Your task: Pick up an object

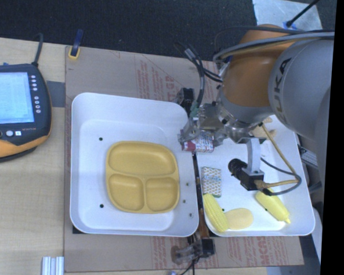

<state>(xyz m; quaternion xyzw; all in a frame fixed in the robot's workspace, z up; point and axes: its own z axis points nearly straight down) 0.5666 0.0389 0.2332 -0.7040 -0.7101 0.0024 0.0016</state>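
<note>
My gripper (197,137) hangs over the wall between the two bins, at the upper left corner of the right bin (303,228). A small silver packet with a red end (199,144) sits right under the gripper tip; whether it is gripped cannot be made out. Below it lies a patterned grey packet (210,180). Along the right bin's front lie a yellow corn cob (213,211), a pale yellow oval piece (238,218) and a second yellow corn-like piece (273,206).
The left bin (83,216) holds a yellow divided plate (142,176) in its middle. A tablet-like pendant (14,110) rests on the bench at the far left. The large grey and orange arm (280,71) covers the right bin's back part.
</note>
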